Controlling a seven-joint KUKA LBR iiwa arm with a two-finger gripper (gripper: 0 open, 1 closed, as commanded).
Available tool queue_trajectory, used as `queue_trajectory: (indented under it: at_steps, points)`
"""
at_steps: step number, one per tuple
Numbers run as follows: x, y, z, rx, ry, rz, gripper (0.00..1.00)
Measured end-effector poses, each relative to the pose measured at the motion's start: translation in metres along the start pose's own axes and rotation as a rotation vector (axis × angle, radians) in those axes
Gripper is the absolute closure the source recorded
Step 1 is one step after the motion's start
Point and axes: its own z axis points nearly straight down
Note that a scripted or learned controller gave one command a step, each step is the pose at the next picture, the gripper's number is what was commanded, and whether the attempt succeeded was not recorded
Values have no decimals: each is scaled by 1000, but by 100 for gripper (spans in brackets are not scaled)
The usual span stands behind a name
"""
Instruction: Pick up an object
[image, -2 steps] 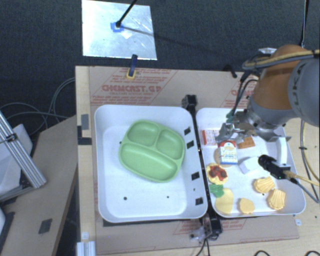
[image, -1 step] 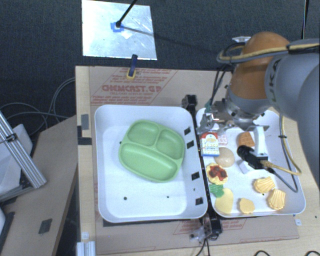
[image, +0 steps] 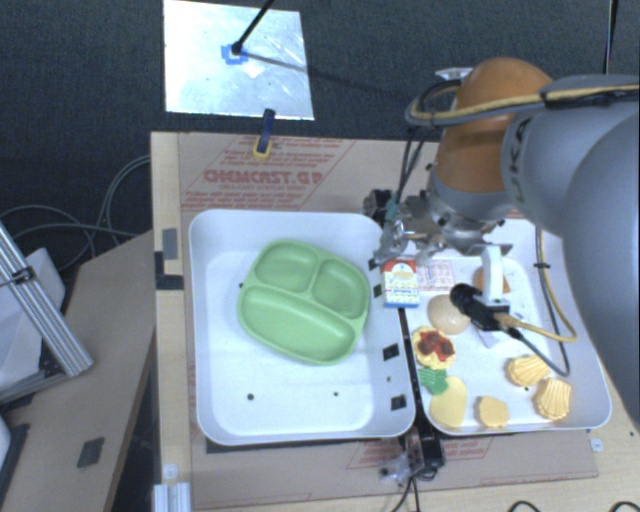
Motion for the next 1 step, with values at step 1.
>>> queue_trajectory:
  at_steps: [1]
  points:
    - [-4,14,-2,-1,0,1,100]
